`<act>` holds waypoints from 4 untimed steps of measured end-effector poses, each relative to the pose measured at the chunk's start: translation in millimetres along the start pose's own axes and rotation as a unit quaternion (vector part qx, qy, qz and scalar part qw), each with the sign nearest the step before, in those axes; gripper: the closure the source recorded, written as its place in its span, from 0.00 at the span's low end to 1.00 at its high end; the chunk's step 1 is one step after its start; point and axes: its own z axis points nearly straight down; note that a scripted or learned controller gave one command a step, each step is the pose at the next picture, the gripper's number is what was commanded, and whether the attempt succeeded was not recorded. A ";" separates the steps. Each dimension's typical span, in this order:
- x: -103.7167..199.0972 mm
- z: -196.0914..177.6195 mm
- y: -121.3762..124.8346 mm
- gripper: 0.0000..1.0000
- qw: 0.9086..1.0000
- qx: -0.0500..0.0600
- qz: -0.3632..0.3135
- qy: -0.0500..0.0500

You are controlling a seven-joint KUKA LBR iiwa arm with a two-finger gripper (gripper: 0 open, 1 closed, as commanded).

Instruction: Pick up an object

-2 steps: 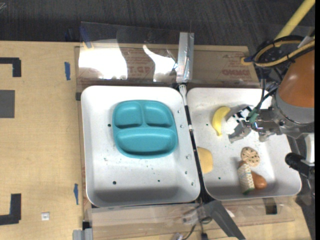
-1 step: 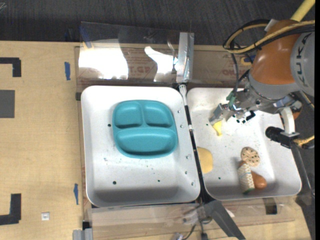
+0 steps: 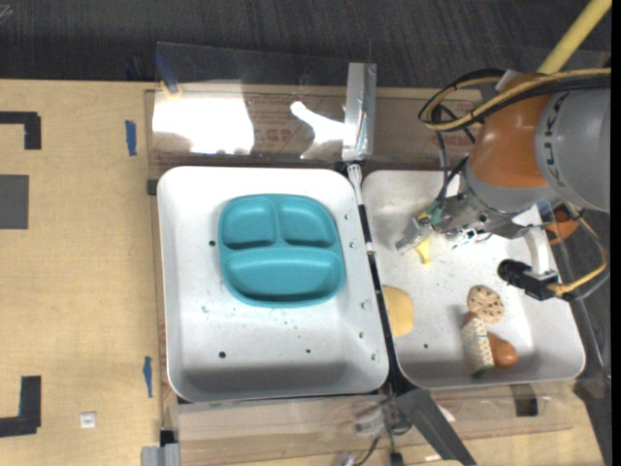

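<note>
Right bin [image 3: 553, 357], hand [image 3: 423, 233] over yellow piece [image 3: 424, 251], cookie [image 3: 485, 304] near

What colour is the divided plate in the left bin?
Teal, plain to see in the camera view: plate.

dark carpet floor [image 3: 291, 8], tan bench [image 3: 68, 289].

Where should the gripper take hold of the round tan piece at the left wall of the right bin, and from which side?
Grip the tan piece across its free right half, coming straight down. Its left edge sits against the bin wall, so probably no finger fits there.
</note>
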 end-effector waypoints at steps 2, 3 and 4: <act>-4.0 3.0 29.6 0.00 0.998 -0.013 0.058 0.001; -9.8 2.5 24.6 0.00 1.000 -0.013 -0.001 0.003; -10.1 2.7 24.8 0.00 1.000 -0.013 -0.001 0.002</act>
